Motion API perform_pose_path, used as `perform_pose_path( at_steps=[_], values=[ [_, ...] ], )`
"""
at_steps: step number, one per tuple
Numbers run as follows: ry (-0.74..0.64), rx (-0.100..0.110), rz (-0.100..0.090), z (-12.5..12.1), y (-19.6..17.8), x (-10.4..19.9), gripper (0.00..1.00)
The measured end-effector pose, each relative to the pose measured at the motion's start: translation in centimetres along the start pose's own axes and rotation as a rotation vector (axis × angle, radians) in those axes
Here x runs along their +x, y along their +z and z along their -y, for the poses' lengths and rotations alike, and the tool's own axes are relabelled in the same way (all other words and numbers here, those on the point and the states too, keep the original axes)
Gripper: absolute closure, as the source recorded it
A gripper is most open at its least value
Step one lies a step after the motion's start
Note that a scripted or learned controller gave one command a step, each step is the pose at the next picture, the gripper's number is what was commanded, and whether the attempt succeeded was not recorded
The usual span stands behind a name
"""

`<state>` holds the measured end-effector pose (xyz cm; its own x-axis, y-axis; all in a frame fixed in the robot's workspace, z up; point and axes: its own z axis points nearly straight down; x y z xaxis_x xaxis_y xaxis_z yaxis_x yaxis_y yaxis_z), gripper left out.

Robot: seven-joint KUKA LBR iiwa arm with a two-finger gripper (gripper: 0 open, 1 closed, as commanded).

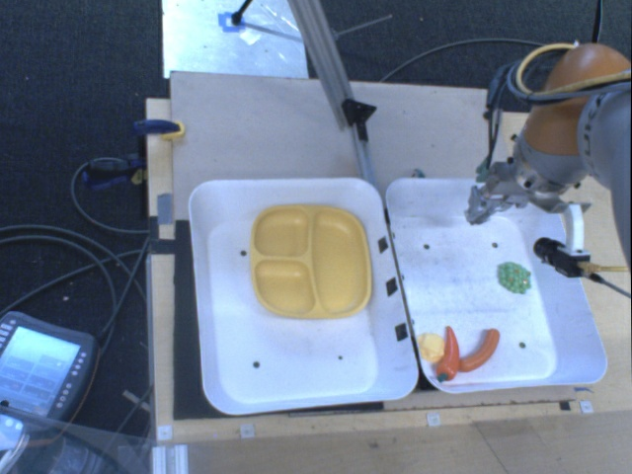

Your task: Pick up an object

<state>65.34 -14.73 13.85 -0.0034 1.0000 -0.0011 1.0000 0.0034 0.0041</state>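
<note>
Sausages point(468, 352) lie at right bin's point(583, 363) front edge, long axes slanting; claw point(481, 208) hovers near back edge, well apart. Claw opening: cannot tell; nothing seen held.

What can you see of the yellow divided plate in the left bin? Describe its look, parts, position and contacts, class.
The yellow divided plate is a rounded-square tray that looks like matte plastic, moulded into three compartments: two on its left side, one longer one on its right. It lies flat and upright on the floor of the left bin, towards the far half, turned slightly askew to the bin walls. Its compartments hold nothing, and only the bin floor touches it.
</note>
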Motion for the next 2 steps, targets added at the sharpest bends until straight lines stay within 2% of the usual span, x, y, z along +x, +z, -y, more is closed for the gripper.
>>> perform_pose_path(
  at_steps=[2],
  values=[
    [-0.002,-0.004,0.001,0.0,-9.4,-0.8,1.00]
  ],
)
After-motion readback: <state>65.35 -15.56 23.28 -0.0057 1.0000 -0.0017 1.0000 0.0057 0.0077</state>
